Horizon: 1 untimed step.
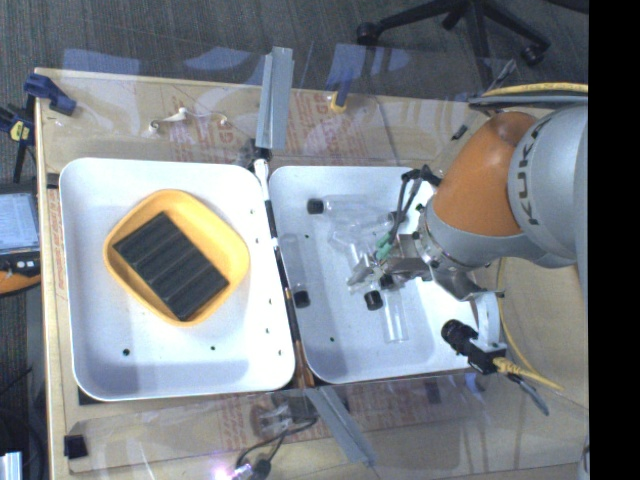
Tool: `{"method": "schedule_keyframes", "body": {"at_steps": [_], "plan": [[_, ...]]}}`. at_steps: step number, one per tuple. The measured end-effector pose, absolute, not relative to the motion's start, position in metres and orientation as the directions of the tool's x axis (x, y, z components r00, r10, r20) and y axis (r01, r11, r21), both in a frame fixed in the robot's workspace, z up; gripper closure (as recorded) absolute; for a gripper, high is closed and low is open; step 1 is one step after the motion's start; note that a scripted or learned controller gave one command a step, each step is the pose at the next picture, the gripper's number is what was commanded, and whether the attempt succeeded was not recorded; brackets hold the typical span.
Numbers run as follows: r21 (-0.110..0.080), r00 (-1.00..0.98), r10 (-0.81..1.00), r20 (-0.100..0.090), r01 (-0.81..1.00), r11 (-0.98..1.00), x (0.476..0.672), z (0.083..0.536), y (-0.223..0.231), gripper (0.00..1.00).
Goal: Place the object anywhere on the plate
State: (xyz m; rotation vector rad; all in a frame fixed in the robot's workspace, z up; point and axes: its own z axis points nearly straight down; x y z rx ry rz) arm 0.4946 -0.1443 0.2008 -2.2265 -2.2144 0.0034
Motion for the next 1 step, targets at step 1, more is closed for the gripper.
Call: {"method": "schedule_keyframes", "body": {"at_steps": [1], "plan": [[-0.004, -0.185, 0.983, 0.001, 0.983, 0.185, 0.5568, 0.2355, -0.0701, 1.0]]}}
